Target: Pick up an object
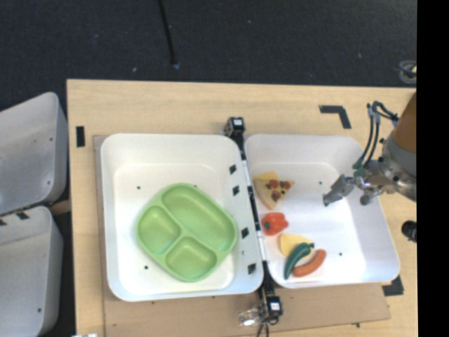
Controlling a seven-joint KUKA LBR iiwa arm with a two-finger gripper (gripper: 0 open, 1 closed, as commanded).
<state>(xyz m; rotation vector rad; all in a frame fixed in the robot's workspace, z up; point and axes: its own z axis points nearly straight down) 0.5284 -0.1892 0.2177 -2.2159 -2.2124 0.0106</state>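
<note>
While the arm is reaching in from the right edge, its gripper is hanging over the right-hand side of the right bin; one grey finger is jutting out to the left and a second is showing just to its right, and the two are standing apart with nothing between them. Over on the left side of that same bin the toy foods are sitting well apart from the gripper; a pizza slice is lying uppermost near the divider between the bins, its point aiming down; just below it a red pepper is resting close against the divider; lower again a yellow wedge is lying beside a green chilli and an orange-red sausage, the chilli and the sausage running side by side at a slant and seeming to touch. Next door the left bin is holding a green divided plate, three compartments showing, sitting turned at an angle in the lower middle of the bin. Both bins are resting on the pale wooden bench, side by side.
</note>
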